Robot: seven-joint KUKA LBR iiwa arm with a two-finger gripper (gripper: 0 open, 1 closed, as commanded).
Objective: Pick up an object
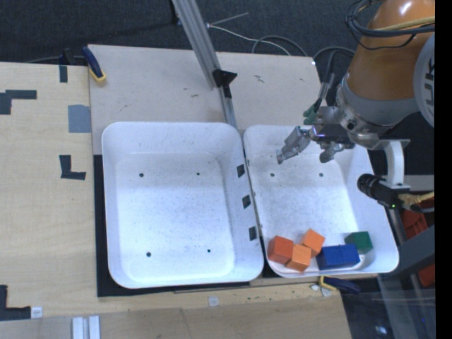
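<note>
The grey two-finger gripper (305, 147) hangs over the far part of the right shallow white plastic bin (296, 196), and nothing is between its fingers; they stand apart, so I judge it open. The step in hand looks like the approach, before any grasp. All the objects lie together at the near edge of this same bin: three small orange cubes (296, 249), one long blue block (337, 257) just to the right of them, and a small green block (361, 241) touching the blue one from behind. The next move calls for travelling toward that near edge and descending on one piece. The pieces are crowded, so the fingers may push a neighbour.
</note>
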